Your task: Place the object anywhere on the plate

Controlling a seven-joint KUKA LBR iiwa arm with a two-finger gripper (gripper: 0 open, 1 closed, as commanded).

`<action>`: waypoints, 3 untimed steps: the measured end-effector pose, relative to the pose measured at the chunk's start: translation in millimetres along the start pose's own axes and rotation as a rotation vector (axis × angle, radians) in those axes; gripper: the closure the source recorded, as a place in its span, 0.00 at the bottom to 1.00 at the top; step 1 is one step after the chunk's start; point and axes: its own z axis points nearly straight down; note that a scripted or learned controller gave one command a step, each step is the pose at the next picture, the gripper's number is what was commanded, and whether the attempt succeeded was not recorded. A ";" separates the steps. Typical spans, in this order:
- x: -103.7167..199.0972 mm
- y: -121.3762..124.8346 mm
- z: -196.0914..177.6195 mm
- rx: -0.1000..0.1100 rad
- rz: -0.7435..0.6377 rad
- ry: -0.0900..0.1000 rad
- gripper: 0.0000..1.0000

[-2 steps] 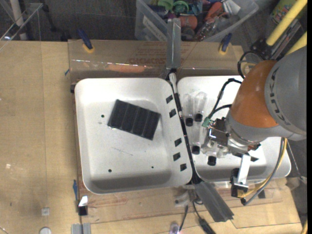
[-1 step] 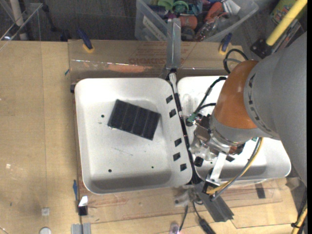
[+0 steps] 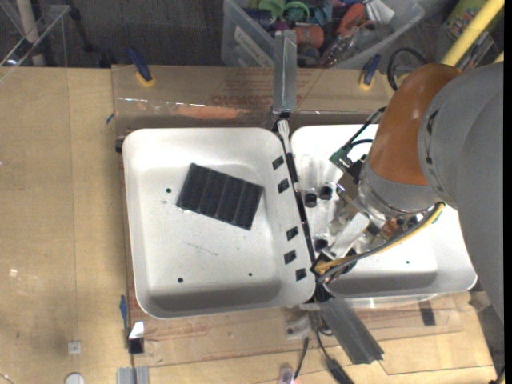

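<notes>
A dark ridged rectangular plate (image 3: 220, 196) lies flat and slightly turned in the left bin (image 3: 152, 278), with nothing on it. My arm with its orange band (image 3: 404, 126) reaches down into the left part of the right bin (image 3: 448, 266). The gripper (image 3: 340, 229) is low there, near the divider, and mostly hidden under the wrist and its cables. Two small black-capped pieces (image 3: 318, 195) sit on the right bin's floor just beyond the gripper. Pale, clear shapes lie around the gripper, but I cannot make out an object held in it.
A divider with black tape marks (image 3: 288, 206) runs between the two bins. A clear tub of colourful toys (image 3: 320, 6) stands behind the bins. Blue clamps (image 3: 142, 74) hold a sheet at the back edge. The wooden bench (image 3: 56, 214) spreads to the left.
</notes>
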 end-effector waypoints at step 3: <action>78.4 -101.7 -12.6 0.002 -0.492 -0.002 1.00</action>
